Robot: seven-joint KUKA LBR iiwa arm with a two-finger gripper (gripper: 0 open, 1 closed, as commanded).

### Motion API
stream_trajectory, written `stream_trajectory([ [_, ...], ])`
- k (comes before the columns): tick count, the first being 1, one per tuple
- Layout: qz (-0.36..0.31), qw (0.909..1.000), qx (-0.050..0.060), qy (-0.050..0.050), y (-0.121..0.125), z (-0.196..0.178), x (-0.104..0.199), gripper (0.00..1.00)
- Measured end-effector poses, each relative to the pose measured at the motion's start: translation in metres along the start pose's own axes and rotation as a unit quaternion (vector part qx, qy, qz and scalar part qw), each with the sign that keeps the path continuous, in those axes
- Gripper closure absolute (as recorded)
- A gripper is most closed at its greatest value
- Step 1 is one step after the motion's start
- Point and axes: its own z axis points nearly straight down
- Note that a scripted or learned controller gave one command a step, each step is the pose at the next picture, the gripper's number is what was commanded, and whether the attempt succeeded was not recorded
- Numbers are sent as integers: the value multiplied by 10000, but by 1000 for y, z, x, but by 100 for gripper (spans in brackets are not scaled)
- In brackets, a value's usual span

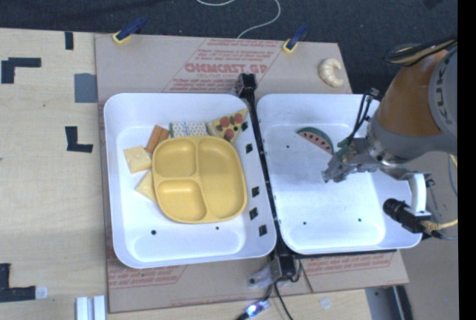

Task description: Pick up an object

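Note:
In the right bin (pixel 327 233) a watermelon-slice toy (pixel 316 138) lies near the back left. My gripper (pixel 336 170) hangs low over the right bin's middle, a little right of and nearer than the slice, apart from it. The left bin (pixel 186 244) holds a yellow divided plate (pixel 199 178) with flat food toys around it: a cracker (pixel 137 159), a brown piece (pixel 156 138), a patterned piece (pixel 188 129) and a pizza slice (pixel 230 123).
A cream croissant-shaped toy (pixel 332 72) lies on the cardboard behind the right bin. Blue and yellow clamps (pixel 129 30) (pixel 294 38) hold the cardboard's back edge. A white cable (pixel 238 2) loops behind. The arm's grey and orange body (pixel 416 110) covers the right bin's right rim.

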Motion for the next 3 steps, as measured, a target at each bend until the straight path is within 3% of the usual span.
stream_trajectory([
  [1,-2,10000,0,-3,9,-57,-4,100],
  [2,-3,10000,17,5,10,-67,-3,100],
  [3,-28,10000,23,11,34,-57,51,100],
])
